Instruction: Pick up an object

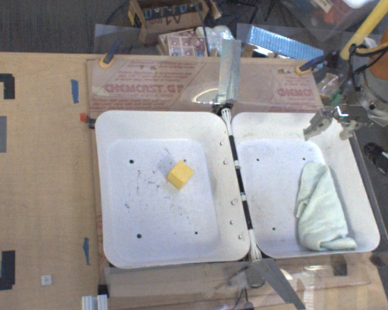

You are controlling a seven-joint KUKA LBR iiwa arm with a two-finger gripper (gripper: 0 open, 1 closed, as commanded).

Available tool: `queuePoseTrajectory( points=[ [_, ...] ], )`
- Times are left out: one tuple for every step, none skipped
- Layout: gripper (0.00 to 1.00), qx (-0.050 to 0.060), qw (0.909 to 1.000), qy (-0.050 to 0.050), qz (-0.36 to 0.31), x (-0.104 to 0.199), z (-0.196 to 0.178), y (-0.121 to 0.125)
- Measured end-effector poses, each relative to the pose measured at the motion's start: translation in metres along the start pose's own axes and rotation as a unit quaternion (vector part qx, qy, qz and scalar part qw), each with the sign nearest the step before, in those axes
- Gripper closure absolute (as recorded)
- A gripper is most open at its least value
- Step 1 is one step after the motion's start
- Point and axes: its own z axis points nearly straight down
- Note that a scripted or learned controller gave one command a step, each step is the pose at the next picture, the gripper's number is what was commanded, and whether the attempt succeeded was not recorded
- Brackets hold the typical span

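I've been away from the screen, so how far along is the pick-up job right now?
Nothing looks picked yet. The yellow block lies in the left bin, and the pale folded cloth lies in the right bin. The hand sits over the right bin's far corner, apart from the cloth. Approach, grasp and lift all remain.

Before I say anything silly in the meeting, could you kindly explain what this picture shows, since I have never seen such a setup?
Gladly. This is a single camera fixed above a workbench, looking down at a slant. The machine at the right edge is a robot arm; its grasping part, the end effector, has two fingers and hangs over the back corner of the right bin. Two shallow white bins sit side by side. The left bin holds a small yellow block near its middle. The right bin holds a crumpled pale cloth along its right side. The arm's job is to pick up an object, but nothing sits between its fingers at this moment.
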Motion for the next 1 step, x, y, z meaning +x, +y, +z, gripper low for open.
queuePoseTrajectory(
  points=[
    [0.0,0.0,0.9965,0.0,-0.083,0.0175,0.067,0.0236]
  ],
)
